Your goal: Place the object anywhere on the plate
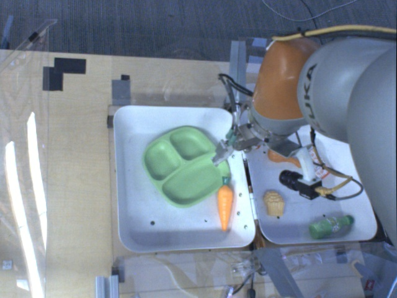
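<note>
Orange tapered carrot (224,206) beside glossy green plate (184,165); claw (224,151) state unclear.

Bulky grey arm (356,98) with orange band (279,85) and black cables (338,188).

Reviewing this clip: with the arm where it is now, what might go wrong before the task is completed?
1. The orange toy carrot lies off the green divided plate, touching its rim, so the task is not yet done.
2. The gripper hovers over the plate's right edge; descending could knock the plate.
</note>
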### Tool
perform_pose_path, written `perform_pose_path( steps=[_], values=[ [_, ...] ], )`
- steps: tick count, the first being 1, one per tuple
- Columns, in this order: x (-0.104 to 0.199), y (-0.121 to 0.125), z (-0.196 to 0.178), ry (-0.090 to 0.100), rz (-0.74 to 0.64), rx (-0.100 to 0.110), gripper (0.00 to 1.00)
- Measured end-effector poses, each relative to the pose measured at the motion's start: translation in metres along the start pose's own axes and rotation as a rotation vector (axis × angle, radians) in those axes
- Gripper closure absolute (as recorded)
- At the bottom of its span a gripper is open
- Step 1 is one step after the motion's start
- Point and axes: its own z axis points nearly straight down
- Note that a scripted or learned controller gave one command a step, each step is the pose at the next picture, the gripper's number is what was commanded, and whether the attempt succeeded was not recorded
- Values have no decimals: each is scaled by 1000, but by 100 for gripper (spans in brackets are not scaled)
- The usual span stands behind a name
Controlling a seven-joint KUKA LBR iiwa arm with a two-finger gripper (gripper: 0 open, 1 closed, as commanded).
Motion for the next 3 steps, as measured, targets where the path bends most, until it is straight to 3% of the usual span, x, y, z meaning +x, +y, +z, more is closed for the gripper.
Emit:
perform_pose_path(
  steps=[1, 2, 3],
  values=[
    [79, 45, 79, 2, 123, 1, 0],
    [66, 92, 102, 14, 458, 33, 0],
    [55, 113, 97, 5, 874, 81, 0]
  ],
)
